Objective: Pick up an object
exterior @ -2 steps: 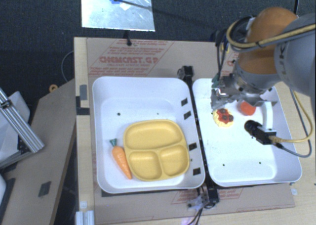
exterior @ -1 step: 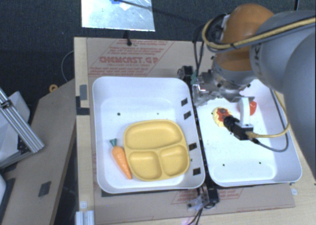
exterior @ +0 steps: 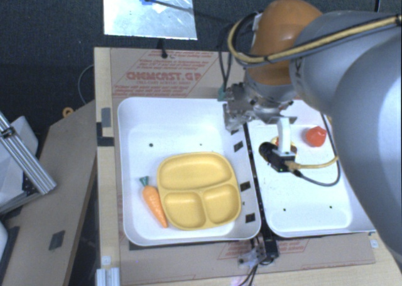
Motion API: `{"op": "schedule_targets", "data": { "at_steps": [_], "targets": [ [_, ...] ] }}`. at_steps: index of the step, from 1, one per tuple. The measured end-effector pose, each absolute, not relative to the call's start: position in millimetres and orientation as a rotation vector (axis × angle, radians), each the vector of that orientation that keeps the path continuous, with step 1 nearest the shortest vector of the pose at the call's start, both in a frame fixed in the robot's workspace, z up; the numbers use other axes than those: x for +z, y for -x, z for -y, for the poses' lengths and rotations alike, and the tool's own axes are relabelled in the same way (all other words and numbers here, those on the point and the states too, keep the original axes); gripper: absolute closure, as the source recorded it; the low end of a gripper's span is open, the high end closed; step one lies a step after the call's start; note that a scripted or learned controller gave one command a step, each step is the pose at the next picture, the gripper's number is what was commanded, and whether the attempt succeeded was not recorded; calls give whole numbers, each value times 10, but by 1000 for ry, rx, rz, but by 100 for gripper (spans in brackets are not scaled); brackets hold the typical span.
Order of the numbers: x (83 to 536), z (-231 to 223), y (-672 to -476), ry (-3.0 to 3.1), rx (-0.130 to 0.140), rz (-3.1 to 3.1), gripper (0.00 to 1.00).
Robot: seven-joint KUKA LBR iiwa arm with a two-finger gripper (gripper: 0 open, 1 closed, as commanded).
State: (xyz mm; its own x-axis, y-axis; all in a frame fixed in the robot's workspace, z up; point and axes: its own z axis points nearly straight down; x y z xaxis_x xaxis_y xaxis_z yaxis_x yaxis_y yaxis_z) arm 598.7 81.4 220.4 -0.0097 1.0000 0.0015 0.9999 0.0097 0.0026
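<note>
Starting at the left: seeing the left bin (exterior: pixel 144 134) on the bench (exterior: pixel 107 215), with an orange carrot (exterior: pixel 154 205) lying near its front-left corner, green top pointing to the far side. Finding just beside the carrot a yellow divided plate (exterior: pixel 198 190) with three compartments, lying flat in the same bin. Moving right: noticing the pincer (exterior: pixel 235 115) hanging over the far part of the wall between the two bins; not being able to tell whether apart or together. Seeing farther right, in the right bin (exterior: pixel 314 209), a small red object (exterior: pixel 315 136) lying toward the far side, apart from the pincer.
</note>
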Motion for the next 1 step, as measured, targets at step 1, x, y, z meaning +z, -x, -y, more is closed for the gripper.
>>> {"op": "schedule_targets", "data": {
  "at_steps": [1],
  "targets": [
    [2204,-784,-5982,-2215,2,-2227,0]
  ]
}}
